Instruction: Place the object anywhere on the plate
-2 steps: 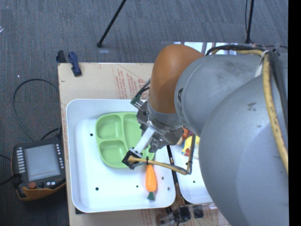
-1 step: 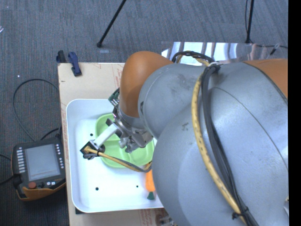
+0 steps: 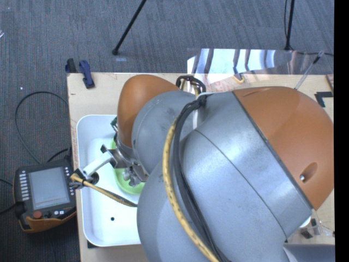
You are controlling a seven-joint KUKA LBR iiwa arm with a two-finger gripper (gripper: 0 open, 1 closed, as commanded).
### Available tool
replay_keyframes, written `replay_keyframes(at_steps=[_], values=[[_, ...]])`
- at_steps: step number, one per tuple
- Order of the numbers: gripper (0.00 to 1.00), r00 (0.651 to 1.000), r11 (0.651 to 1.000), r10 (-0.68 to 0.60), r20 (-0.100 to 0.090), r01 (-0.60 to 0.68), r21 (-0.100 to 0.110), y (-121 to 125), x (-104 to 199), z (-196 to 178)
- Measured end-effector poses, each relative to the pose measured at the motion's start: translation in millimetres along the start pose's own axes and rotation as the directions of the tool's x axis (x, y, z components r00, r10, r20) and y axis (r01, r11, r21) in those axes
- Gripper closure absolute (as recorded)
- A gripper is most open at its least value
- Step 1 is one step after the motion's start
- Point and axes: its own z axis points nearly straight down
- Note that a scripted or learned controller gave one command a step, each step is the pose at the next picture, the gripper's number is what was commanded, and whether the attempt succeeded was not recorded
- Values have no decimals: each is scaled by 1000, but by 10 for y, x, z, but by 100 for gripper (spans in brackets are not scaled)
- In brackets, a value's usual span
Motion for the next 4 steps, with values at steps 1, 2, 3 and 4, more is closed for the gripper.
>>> replay_keyframes(at_steps=[1,2,3,4], values=[[100,959,959,284,-10,-284,-1,-151,-279,-771],[100,973,974,228,-20,-228,-1,175,439,-2084],[100,960,960,279,-13,-279,-1,241,593,-2645],[100,978,978,-210,-5,210,-5,404,424,-4033]])
